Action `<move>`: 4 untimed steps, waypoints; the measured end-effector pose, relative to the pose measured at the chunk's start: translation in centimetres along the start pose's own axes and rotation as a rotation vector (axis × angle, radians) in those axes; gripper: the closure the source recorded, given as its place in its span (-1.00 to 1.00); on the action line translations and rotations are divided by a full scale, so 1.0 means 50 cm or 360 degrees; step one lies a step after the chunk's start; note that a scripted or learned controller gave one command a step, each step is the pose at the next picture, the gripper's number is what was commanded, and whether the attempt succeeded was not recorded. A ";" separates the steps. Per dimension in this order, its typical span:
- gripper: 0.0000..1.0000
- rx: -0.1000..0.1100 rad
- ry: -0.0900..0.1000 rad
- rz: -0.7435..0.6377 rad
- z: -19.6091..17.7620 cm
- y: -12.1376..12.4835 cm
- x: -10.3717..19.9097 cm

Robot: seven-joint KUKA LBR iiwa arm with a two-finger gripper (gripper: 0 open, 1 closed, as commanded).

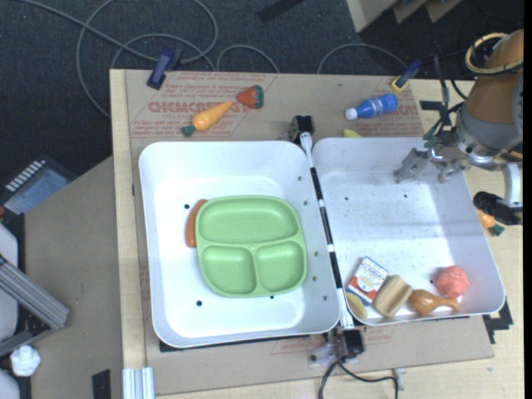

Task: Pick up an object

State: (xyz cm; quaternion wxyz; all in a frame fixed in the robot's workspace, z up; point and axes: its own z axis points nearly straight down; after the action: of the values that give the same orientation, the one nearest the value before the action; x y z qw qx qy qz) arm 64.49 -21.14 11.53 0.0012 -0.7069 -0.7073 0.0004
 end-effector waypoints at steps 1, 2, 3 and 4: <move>1.00 -0.0007 -0.0003 -0.0001 -0.023 0.003 -0.001; 1.00 -0.0010 -0.0004 0.0000 -0.091 0.045 0.087; 1.00 -0.0003 0.0002 -0.0003 -0.156 -0.015 0.260; -1.00 -0.0001 0.0000 0.0000 -0.155 -0.016 0.257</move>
State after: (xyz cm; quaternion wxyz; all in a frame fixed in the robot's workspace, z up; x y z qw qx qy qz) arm 63.70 -8.30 19.28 0.0009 -0.7069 -0.7073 0.0002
